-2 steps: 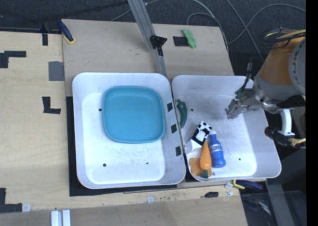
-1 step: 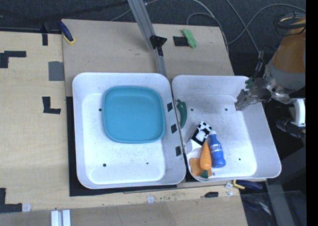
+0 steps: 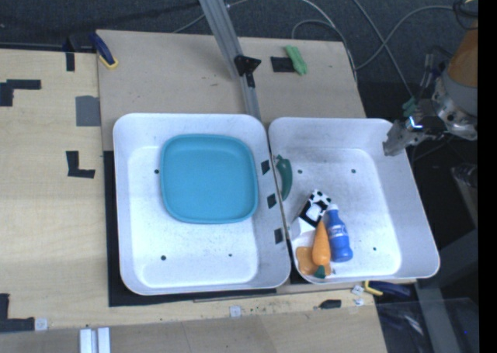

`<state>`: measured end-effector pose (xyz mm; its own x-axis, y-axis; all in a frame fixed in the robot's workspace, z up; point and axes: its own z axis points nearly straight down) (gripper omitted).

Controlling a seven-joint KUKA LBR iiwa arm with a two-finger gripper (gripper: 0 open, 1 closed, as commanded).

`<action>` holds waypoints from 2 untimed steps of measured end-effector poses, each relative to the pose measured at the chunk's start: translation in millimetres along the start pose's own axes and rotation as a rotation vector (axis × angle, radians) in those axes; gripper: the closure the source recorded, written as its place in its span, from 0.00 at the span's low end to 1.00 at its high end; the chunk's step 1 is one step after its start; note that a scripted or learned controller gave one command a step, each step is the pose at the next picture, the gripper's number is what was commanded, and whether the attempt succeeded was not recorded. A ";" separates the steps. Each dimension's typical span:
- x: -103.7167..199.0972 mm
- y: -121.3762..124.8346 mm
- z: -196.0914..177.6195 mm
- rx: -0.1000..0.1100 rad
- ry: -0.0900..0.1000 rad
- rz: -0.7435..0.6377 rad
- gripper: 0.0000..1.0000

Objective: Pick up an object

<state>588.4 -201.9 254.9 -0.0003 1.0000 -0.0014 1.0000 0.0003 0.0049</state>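
**Gripper at rim, nothing picked yet**

Gripper (image 3: pixel 397 139) sits over right bin's (image 3: pixel 365 142) far-right rim; can't tell finger state. Targets bunch at bin's near-left corner: blue bottle (image 3: pixel 337 237), orange carrot toy (image 3: pixel 321 250), black-white toy (image 3: pixel 315 205). Prob. slid there. Walls crowd them; open floor toward gripper. Left bin (image 3: pixel 140 181) holds teal plate (image 3: pixel 208 178).

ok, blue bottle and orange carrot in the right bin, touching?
Touching. The camera view shows the blue bottle lying side by side against the orange carrot, no white bin floor visible between them.
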 end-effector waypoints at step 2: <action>51.7 -9.4 -5.8 0.006 0.003 -0.004 1.00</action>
<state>578.9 -150.2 260.5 -0.0039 1.0000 0.0012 1.0000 0.0039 -0.0006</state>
